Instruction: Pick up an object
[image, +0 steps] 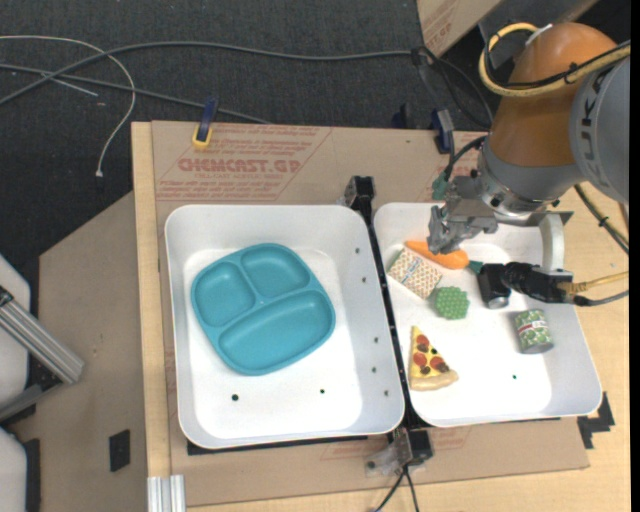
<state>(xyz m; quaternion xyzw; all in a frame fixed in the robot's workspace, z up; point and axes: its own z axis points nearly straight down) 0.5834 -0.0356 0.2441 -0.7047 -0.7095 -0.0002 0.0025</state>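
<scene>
1. The gripper (445, 238) hangs right over the toy carrot (453, 259), at its middle. The view does not show whether it touches the carrot.
2. Whether the gripper is open or closed cannot be told from this angle, and nothing can be seen held in it.
3. The toy carrot is orange and lies flat on its side near the far edge of the right bin (500, 385), its narrow tip pointing to the view's left.
4. A pale dotted cracker-like square (411, 272) sits just beside the carrot's tip, on its near-left side.
5. A green bumpy round piece (450, 302) lies near the carrot, straight toward the viewer from it.
6. A toy pizza slice (430, 360) lies farther toward the viewer from the carrot, past the green piece.
7. A small green can (533, 330) stands well apart from the carrot, to its near right.
8. A teal divided plate (262, 308) lies well to the carrot's left, in the left bin (300, 405).
9. The grey arm with its orange band (545, 90) rises behind and to the right of the carrot.
</scene>
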